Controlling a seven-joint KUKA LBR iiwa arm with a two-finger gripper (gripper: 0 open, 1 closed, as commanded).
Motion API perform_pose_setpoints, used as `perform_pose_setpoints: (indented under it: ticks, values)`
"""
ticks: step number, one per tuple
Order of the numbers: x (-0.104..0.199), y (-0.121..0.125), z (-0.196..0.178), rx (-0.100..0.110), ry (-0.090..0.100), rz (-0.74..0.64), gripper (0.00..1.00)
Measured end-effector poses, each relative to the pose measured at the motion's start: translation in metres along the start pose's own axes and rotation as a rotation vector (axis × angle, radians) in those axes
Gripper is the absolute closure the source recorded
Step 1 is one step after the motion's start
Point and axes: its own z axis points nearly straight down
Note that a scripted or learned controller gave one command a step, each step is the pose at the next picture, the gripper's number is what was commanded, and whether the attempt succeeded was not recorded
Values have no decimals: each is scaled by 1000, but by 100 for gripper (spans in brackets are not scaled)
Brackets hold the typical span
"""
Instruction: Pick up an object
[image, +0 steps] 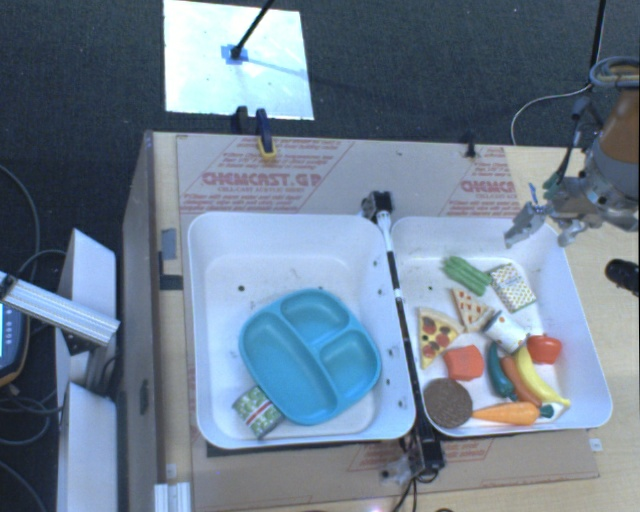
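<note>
Toy food fills the right bin (590, 385): banana (534, 381), carrot (506, 413), brown cookie (447, 402), pizza slices, partly overlapping and hard to separate. My arm enters cut off at the right edge, my pincer (546, 227) hovering above that bin's far corner, fingers apparently spread, holding nothing. Left bin (215, 300) holds a blue tray (310, 355)

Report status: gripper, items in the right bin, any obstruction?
Gripper open, empty, above right bin's far rim. Toy food untouched: banana, carrot, pizza slice. Nothing blocking.
</note>
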Motion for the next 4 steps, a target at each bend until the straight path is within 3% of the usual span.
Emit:
perform_pose_setpoints:
  ticks: [1,2,3,4]
  values:
    - [27,1,110,3,2,-2,0]
    - [66,0,147,2,1,-2,0]
    - [64,-17,147,2,0,1,0]
    - [64,30,146,-1,0,-2,0]
